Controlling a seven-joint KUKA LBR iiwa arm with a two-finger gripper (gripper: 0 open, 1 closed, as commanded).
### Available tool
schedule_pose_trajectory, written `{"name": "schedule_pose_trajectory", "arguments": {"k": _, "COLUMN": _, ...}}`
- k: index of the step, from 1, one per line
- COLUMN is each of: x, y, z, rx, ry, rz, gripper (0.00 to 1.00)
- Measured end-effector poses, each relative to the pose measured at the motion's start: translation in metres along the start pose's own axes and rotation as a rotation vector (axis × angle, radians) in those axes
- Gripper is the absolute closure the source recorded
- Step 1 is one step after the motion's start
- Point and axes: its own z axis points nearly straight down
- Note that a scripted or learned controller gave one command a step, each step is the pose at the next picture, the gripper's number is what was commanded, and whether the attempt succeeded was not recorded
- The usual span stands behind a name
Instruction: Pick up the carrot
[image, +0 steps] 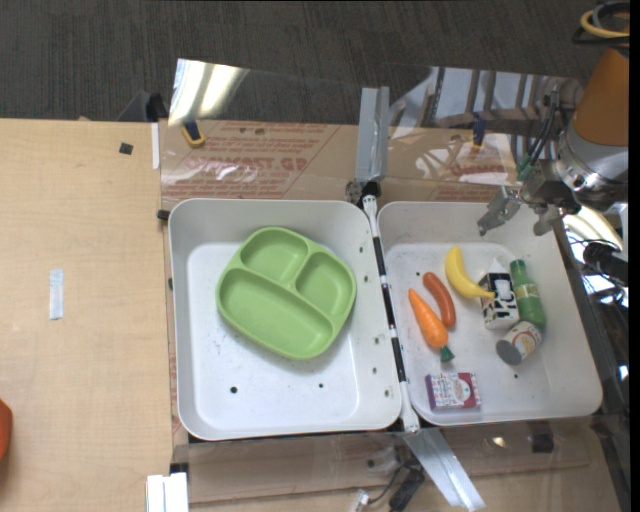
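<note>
Two shallow white bins are set side by side on the desk (70, 300). The left bin (200, 400) is taken up by a green divided plate (286, 291) with three compartments, nothing in them. The right bin (570, 390) is where all the stuff is piled. The carrot (429, 319) is laid at the left of that bin, tilted, green tip toward the near side, just beside a reddish sausage (440, 298). A banana (460, 273) is seen further back, then a black-and-white carton (498, 299), a green bottle (526, 294), a small can (518, 343) and a pink packet (452, 391) near the front. The gripper (527, 205) is hung over the bin's far right corner, fingers spread apart, nothing gripped, well away from the carrot.
</note>
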Motion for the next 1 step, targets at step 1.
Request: {"name": "schedule_pose_trajectory", "arguments": {"k": 1, "x": 0.0164, "y": 0.0486, "z": 0.1398, "rx": -0.004, "ry": 0.000, "rz": -0.118, "gripper": 0.00}}
